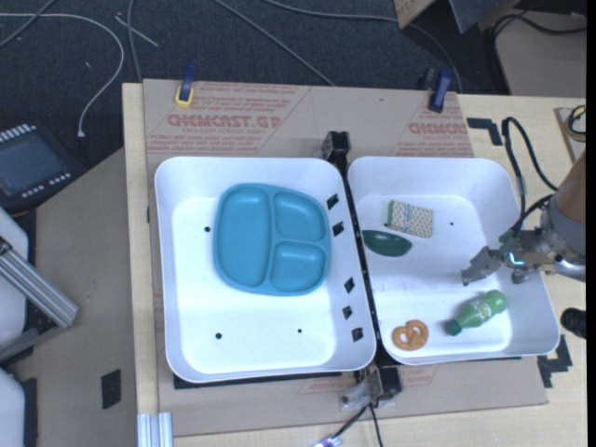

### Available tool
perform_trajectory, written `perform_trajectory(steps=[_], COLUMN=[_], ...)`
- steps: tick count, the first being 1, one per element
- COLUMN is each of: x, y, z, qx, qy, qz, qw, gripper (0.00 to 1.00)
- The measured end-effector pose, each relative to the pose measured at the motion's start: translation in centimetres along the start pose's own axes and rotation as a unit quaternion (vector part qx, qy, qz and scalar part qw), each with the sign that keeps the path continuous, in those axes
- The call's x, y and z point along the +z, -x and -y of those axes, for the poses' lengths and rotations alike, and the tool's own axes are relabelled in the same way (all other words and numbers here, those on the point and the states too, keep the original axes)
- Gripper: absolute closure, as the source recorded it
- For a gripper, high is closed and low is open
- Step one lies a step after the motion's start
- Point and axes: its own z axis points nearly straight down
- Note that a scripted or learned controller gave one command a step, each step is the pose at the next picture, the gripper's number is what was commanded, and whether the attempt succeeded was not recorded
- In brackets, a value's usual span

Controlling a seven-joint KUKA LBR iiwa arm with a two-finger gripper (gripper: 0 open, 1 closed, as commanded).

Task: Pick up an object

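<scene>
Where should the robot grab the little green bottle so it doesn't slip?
Probably across the middle of the green bottle, coming straight down from above. It lies on its side, tilted, in the right bin, so its narrower width faces up. The pretzel lies apart, leaving room.

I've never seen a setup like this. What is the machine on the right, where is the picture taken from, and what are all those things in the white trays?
One camera fixed above the bench looks down at a slant. From the right a robot arm reaches in; its pincer hangs over the right bin. I see nothing between its fingers. That bin holds a green bottle, a pretzel, a dark green leaf-shaped piece and a small patterned packet. The left bin holds a blue divided plate.
</scene>
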Motion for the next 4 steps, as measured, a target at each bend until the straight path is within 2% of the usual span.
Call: perform_trajectory(steps=[2,3,4], x=[8.4,7.1,2.5], y=[0.3,0.3,0.3], z=[-0.3,-0.4,-1.2], qx=[0.0,0.0,-0.001], qy=[0.002,0.004,0.006], qz=[0.001,0.001,0.003], qw=[1.0,1.0,1.0], gripper=[0.0,1.0,1.0])
